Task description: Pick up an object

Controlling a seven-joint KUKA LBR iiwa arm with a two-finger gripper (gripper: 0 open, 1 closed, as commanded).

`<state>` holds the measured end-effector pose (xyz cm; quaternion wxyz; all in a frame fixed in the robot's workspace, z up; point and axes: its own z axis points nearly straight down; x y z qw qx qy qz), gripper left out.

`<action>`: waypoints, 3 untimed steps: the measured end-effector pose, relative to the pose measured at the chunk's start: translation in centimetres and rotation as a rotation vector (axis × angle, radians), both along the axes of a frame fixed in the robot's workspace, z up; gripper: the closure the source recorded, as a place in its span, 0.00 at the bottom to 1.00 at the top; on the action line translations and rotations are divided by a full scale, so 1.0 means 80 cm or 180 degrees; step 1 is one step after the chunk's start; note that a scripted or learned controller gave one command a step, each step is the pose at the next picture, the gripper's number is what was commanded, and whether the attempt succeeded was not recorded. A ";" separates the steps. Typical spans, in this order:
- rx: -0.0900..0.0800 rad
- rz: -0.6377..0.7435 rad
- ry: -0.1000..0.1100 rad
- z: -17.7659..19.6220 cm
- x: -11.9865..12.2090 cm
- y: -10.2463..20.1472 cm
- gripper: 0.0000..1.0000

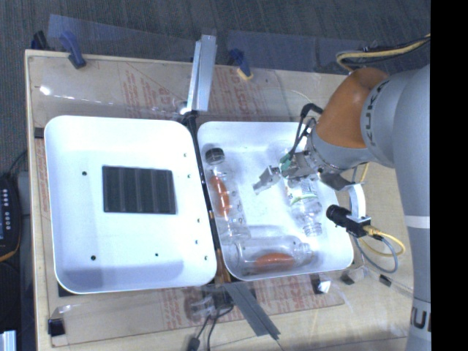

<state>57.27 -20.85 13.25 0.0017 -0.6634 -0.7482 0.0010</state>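
Clear plastic bottle [306, 205] lies under the end effector [272, 177]; grip state unclear.

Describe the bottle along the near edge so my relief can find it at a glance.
Start at the right bin, the one the arm reaches into. Along its near wall lies a clear plastic bottle on its side. Unlike the slimmer bottle beside the divider, it is wider and lies crosswise, with something orange showing inside it.
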 end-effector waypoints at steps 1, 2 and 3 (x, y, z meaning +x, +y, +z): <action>0.0000 -0.0002 -0.0001 0.000 0.000 0.000 0.00; 0.0000 -0.0002 -0.0001 0.000 0.000 0.000 0.00; 0.0000 -0.0002 -0.0001 0.000 0.000 0.000 0.00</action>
